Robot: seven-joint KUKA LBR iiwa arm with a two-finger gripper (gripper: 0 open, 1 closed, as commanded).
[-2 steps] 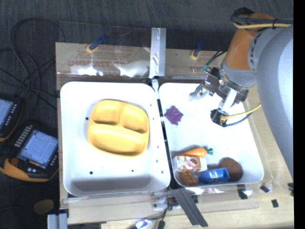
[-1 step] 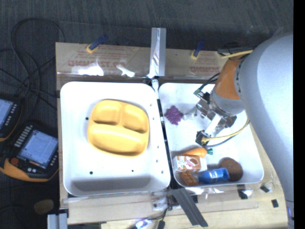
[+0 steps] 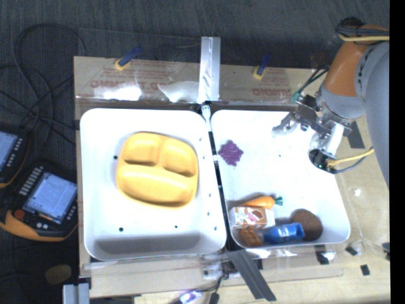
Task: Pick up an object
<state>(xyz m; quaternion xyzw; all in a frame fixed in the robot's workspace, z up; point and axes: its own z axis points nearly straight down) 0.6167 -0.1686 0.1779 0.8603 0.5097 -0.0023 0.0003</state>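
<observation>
The tool (image 3: 285, 126) hangs over the right white bin's (image 3: 329, 198) upper part; I cannot tell its grip. A crumpled purple object (image 3: 231, 152) lies apart, lower left.

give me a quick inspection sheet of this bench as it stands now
surface: left bin and right bin side by side.
job's things: yellow tray in left bin; purple piece, carrot, snack packet, blue can, brown lump in right bin.
clutter: two clips on plastic sheet.
grippers: gripper over right bin's upper right, holding nothing visible.
cables: black cables on floor, left.
surroundings: pendant at left.
</observation>
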